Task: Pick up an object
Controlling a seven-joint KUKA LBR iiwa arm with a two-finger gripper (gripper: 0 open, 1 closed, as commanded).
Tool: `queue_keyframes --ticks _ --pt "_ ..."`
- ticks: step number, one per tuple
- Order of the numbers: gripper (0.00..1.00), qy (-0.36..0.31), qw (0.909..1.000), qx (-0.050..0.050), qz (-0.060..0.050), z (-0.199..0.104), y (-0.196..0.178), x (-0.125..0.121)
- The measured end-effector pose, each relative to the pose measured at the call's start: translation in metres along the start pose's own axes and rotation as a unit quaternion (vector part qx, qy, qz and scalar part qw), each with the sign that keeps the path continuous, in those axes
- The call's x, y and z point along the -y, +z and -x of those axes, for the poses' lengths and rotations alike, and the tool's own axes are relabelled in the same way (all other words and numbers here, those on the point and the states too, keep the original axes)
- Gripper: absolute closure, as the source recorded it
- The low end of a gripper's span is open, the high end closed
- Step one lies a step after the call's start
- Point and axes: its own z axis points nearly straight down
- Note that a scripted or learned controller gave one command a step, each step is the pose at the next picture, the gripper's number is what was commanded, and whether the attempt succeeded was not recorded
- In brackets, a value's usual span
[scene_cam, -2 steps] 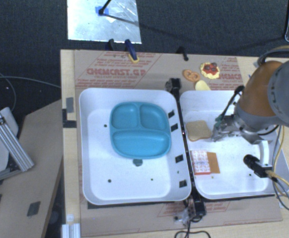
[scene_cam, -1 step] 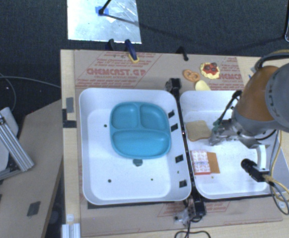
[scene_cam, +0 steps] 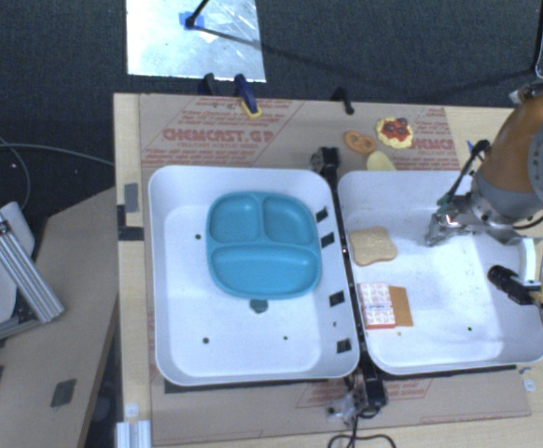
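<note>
We judge the toast slice (scene_cam: 372, 246), near our gripper (scene_cam: 437, 231) in the right bin (scene_cam: 495, 339), light and stiff, best pinched across its edges; finger state we cannot tell.

Two white bins (scene_cam: 174, 278), one blue divided plate (scene_cam: 262, 245), one toast slice (scene_cam: 372, 246), one patterned card (scene_cam: 383, 306), three small toy foods (scene_cam: 395, 132) at twelve o'clock.

- A tan slice of toy bread (scene_cam: 372, 246) lies flat in the right bin (scene_cam: 495, 343), close to its left wall.
- A small flat card (scene_cam: 382, 305), white with red print on one half and orange-brown on the other, lies flat just below the bread, also near that bin's left wall, not touching the bread.
</note>
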Motion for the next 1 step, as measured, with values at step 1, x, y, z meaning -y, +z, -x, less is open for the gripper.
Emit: queue_keyframes --ticks 1 --pt "1.0 -0.005 1.0 -0.004 -0.005 -0.0778 -0.0212 0.0247"
